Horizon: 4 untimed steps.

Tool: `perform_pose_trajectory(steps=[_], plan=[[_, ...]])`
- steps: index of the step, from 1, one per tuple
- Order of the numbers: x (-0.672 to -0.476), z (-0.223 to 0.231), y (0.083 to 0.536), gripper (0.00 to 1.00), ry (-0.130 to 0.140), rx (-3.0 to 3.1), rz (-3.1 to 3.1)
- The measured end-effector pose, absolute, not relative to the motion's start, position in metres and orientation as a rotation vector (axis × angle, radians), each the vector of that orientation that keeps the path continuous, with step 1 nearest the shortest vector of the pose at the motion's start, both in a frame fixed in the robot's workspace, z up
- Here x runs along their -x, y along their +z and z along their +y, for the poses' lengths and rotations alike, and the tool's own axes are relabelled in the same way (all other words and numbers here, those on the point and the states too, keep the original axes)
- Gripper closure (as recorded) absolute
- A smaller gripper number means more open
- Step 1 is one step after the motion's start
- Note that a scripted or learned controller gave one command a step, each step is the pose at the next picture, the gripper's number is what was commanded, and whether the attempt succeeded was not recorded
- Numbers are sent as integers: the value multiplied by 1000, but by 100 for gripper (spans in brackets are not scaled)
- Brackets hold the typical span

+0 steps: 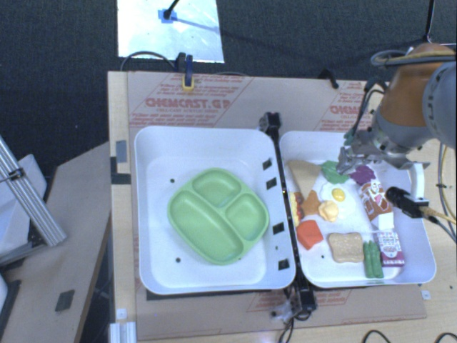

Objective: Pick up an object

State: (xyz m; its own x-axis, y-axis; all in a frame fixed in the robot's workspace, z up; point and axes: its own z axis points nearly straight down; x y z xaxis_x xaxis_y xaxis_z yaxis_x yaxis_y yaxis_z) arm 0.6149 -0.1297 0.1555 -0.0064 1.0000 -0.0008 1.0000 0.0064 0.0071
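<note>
The right bin (421, 263) holds several toy foods. Among them are a green piece (331, 171), a purple piece (365, 174), a fried egg (335, 192), a pale wedge (303, 170), an orange block (308, 233), a toast slice (346, 246), a green stick (372, 259) and a red-and-white carton (389, 246). My gripper (348, 160) hangs low over the bin's back part. It sits just above the gap between the green piece and the purple piece. Nothing is visibly held.
The left bin (153, 263) bears a green divided plate (218, 215). A black divider with clips (280, 191) runs between the bins. A brown-and-red packet (374, 199) and small orange and yellow pieces (320, 206) lie mid-bin. The arm (418, 91) enters from the right.
</note>
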Motion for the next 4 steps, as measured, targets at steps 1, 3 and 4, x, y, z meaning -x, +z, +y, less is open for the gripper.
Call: perform_pose_trajectory(steps=[1,3,4], plan=[[-616,-129,199,100,5,-2211,2226],[-618,-76,216,100,4,-2211,2232],[-621,-30,227,100,4,-2211,2231]])
